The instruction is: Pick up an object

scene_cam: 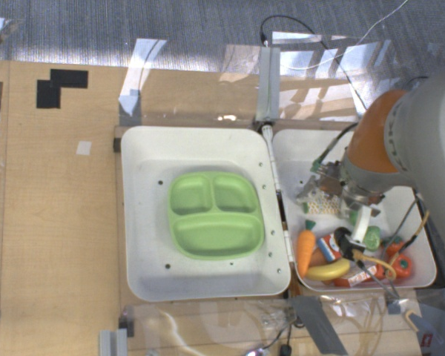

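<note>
The right bin [285,154] holds a heap of toy food along its near side: an orange carrot [305,251], a yellow banana [328,271], a red and white packet [328,246], a red tomato-like piece [403,266] and a white and green bottle [368,231]. A pale speckled item [322,205] lies just behind them. My gripper [343,193] hangs low over the middle of this bin, right above the speckled item and the bottle. The orange band [374,139] and grey arm hide the bin's far right part.
The left bin [144,199] bears a green divided plate [215,215] at its centre. A metal divider [268,87] runs between the bins at the back. Cables [371,262] trail over the right bin's near corner. Tan bench surface lies to the left.
</note>
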You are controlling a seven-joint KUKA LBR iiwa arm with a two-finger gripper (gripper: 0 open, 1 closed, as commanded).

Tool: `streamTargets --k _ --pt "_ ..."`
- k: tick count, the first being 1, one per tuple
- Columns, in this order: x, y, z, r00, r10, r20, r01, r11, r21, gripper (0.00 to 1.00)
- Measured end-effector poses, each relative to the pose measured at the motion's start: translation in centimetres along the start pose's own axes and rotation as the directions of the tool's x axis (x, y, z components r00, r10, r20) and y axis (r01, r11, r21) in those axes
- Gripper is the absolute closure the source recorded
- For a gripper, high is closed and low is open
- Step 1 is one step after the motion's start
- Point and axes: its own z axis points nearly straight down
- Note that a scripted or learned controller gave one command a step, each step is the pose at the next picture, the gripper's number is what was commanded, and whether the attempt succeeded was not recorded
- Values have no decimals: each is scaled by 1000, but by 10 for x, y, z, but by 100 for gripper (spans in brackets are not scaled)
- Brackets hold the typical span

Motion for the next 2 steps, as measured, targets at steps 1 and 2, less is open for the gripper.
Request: streamTargets --k 1,2 --pt "-17 -40 -2 993 -119 -1 119 993 -7 0" --pt "-23 -60 -2 951 -308 2 308 951 -14 0"
